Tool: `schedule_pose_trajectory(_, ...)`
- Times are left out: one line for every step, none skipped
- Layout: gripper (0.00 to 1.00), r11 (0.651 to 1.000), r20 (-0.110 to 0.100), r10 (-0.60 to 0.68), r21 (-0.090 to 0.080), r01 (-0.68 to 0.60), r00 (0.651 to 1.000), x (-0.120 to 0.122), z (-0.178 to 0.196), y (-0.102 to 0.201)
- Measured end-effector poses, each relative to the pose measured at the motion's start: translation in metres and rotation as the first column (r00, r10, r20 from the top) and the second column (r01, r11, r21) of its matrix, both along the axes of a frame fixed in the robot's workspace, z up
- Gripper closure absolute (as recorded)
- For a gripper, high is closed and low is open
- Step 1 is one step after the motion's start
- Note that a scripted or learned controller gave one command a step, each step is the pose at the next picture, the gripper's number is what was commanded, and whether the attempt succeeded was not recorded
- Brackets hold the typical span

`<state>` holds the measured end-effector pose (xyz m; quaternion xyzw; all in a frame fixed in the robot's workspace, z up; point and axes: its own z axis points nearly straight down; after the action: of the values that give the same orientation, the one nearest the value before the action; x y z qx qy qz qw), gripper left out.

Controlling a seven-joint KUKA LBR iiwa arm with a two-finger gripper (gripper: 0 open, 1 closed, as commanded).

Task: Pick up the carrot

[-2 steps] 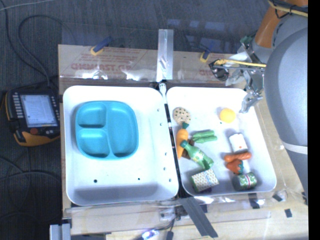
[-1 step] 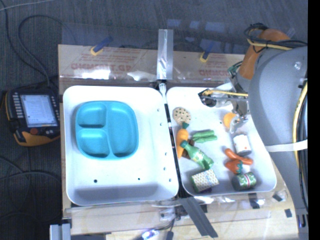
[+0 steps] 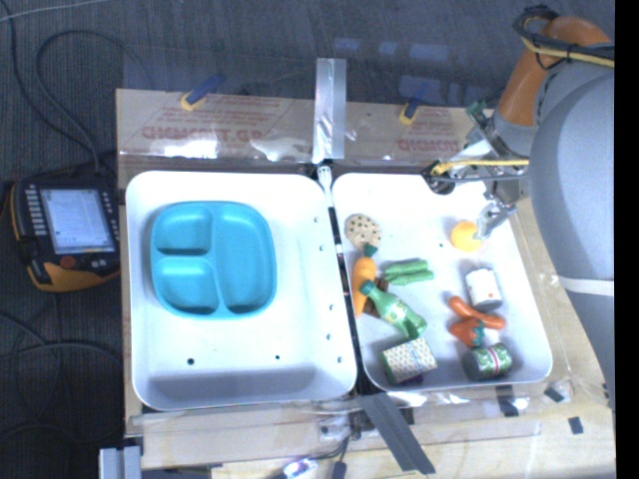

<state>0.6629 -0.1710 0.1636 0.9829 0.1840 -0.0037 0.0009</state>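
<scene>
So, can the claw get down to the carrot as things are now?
Probably yes, but tightly. The carrot lies by the right bin's left wall, with the green bottle across its lower end and the cookie just above. Its top looks uncovered. The claw hangs near the yellow piece.

A tray [image 3: 213,257] lies in the left bin [image 3: 140,367]. In the right bin [image 3: 534,352], a cookie [image 3: 362,230] sits near the rear left corner, the carrot [image 3: 363,280] along the left edge, a bottle [image 3: 392,309] touching it, and a can [image 3: 488,360] near the front right corner.
</scene>
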Motion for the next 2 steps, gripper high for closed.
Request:
schedule_pose_trajectory(0.0, 0.979, -0.011, 0.205, 0.006, -0.205, 0.979, -0.008, -0.073, -0.009)
schedule_pose_trajectory(0.0, 0.893, 0.001, 0.45, 0.003, -0.45, 0.893, -0.01, 0.029, -0.053)
